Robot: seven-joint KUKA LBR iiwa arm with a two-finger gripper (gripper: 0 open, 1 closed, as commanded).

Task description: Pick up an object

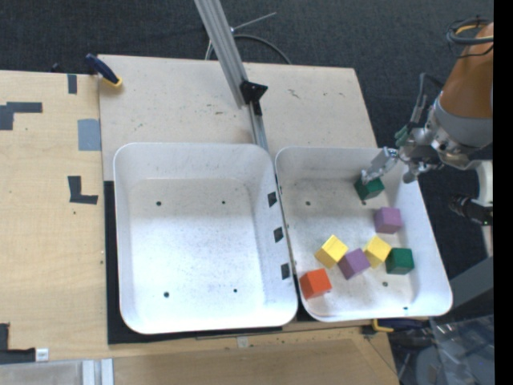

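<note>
Several small cubes lie in the right bin (pixel 425 239). A dark green cube (pixel 369 188) sits near the bin's far side. Further forward are a purple cube (pixel 388 219), a yellow cube (pixel 331 250), a second purple cube (pixel 353 263), a second yellow cube (pixel 377 251), a green cube (pixel 399 260) and an orange cube (pixel 315 282). My gripper (pixel 393 173) hangs over the bin's far right part, its fingers spread open. The left fingertip (pixel 374 171) is right at the dark green cube's top edge. No cube shows between the fingers.
The left bin (pixel 128 215) adjoins the right one along a shared middle wall. A slanted metal pole (pixel 228 50) crosses the bench behind the bins. A blue and yellow tool (pixel 104 70) lies at the far left of the bench.
</note>
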